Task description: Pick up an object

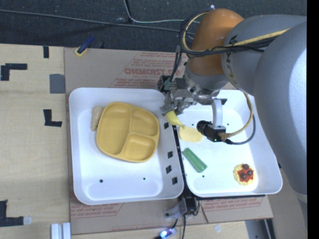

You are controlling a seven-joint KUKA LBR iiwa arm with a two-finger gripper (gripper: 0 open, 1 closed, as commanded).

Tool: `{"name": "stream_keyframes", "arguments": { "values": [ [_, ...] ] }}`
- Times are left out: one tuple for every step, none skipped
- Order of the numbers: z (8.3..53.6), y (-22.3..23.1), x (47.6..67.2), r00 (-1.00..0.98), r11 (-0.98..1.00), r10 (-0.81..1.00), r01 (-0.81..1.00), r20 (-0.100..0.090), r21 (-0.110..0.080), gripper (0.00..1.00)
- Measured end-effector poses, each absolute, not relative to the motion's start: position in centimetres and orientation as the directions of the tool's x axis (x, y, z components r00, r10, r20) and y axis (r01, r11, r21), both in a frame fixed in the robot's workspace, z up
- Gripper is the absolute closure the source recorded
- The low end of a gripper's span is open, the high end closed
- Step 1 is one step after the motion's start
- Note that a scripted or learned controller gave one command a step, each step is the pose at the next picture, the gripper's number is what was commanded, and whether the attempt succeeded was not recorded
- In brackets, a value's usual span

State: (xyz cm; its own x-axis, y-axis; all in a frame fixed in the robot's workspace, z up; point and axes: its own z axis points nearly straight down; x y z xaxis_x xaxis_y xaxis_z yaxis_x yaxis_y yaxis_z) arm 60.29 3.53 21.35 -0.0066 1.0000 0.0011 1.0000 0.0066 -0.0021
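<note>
Seemingly claw (173, 112) on yellow banana (174, 118).

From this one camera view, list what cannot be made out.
- Gripper: open or shut cannot be told; the wrist hardware hides it from above.
- Yellow piece at the gripper: partly covered, so held or just lying there cannot be told.
- Tan object in the left bin: mostly hidden behind the yellow divided plate.
- Small round item: too small to identify.
- Arm: cut off by the right edge.

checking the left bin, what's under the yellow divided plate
A tan, rough-textured piece pokes out from beneath the yellow plate at its left edge. How far it extends beneath is hidden.
</note>
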Motion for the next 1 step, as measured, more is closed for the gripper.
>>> {"name": "stream_keyframes", "arguments": {
  "values": [
    [22.24,8.02,58.82,-0.006,0.006,1.000,1.000,0.001,-0.003,1.00]
  ]
}}
